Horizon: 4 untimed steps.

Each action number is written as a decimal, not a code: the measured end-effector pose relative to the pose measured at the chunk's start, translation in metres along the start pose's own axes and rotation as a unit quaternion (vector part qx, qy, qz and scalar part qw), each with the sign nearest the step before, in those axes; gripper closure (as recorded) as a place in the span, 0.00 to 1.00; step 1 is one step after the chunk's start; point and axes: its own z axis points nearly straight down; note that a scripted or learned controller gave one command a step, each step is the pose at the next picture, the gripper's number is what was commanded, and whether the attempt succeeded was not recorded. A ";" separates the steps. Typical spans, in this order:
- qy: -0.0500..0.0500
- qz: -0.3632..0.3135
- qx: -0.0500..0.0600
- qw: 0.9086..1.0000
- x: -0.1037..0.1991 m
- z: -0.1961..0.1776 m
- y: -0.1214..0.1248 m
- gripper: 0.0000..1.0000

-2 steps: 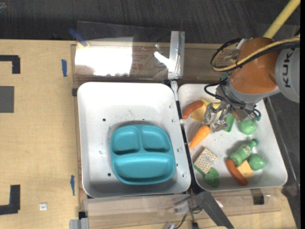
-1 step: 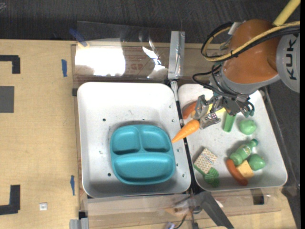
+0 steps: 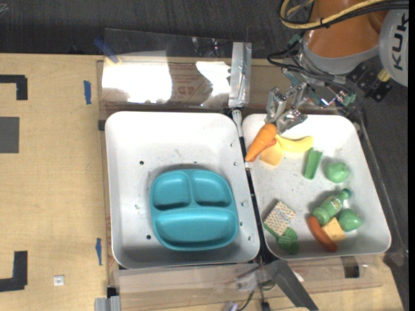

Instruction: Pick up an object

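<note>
- gripper [image 3: 287, 116] sits over the far-left corner of the right bin [image 3: 369, 173], metal fingers pointing down toward the carrot [image 3: 261, 141]; fingertips sit at the carrot's thick end, too tangled with wiring to read; cannot tell whether the fingers are apart or closed, or whether they hold anything
- carrot: orange, tapered cone, smooth plastic look; long axis runs diagonally, thick end up-right under the gripper, pointed tip down-left, reaching the divider between the bins
- it lies on or against a pale orange block-like piece [image 3: 272, 155] just below it; a yellow banana [image 3: 296, 144], curved and glossy, touches that cluster on the right
- green cylinder [image 3: 312, 163], long axis near vertical in view, just right of the banana; round green piece [image 3: 336, 171] beside it
- near-right cluster: small green bottle [image 3: 329, 206] tilted diagonally, green round item [image 3: 350, 220], orange-red sausage shape [image 3: 319, 230] next to a yellow-orange chunk [image 3: 334, 229]
- near-left of right bin: tan speckled rectangular piece [image 3: 279, 218], rough pattern, tilted; bumpy green piece [image 3: 287, 240] touching its lower edge
- left bin [image 3: 123, 141]: white, shallow, rounded corners; holds a teal divided tray [image 3: 193, 207], three compartments, matte plastic
- arm [image 3: 340, 18]: orange band and looped yellow cables above the wrist, entering from upper right
</note>
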 end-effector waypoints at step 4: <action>0.002 -0.092 -0.003 0.996 -0.091 0.008 0.116 1.00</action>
